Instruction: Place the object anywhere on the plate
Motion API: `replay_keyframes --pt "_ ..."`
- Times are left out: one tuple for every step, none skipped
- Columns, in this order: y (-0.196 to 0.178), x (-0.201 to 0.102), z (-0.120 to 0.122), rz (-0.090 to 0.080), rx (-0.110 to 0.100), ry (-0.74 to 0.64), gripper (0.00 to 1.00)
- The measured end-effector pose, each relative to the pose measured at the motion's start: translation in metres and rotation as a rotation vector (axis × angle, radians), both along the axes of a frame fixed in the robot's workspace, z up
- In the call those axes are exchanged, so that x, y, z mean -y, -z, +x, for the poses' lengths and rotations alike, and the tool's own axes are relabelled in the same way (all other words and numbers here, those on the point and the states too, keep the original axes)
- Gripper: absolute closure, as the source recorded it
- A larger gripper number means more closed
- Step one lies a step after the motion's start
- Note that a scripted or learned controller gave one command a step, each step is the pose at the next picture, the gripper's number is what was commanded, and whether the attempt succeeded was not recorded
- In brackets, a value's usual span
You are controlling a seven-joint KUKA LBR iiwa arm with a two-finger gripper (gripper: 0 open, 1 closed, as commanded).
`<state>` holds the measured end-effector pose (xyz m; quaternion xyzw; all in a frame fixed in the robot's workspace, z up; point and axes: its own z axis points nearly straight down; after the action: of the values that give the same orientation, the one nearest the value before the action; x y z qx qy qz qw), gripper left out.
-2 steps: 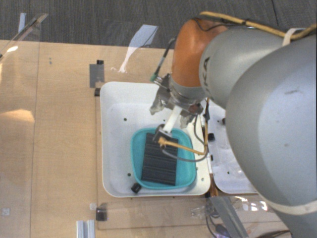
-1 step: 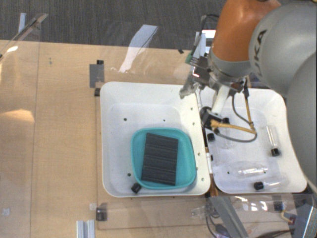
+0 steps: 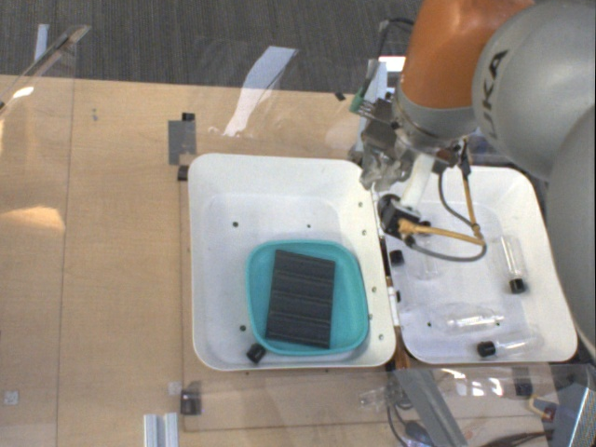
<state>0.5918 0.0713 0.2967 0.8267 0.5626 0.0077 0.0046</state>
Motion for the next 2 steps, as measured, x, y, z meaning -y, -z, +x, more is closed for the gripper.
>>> replay_keyframes --pt "0.1147 -0.0654 -0.0476 0.000 -0.017 -0.003 1.00" --pt "0.1143 -0.0649 -0.0473 0.001 -0.016 -0.002 0.00"
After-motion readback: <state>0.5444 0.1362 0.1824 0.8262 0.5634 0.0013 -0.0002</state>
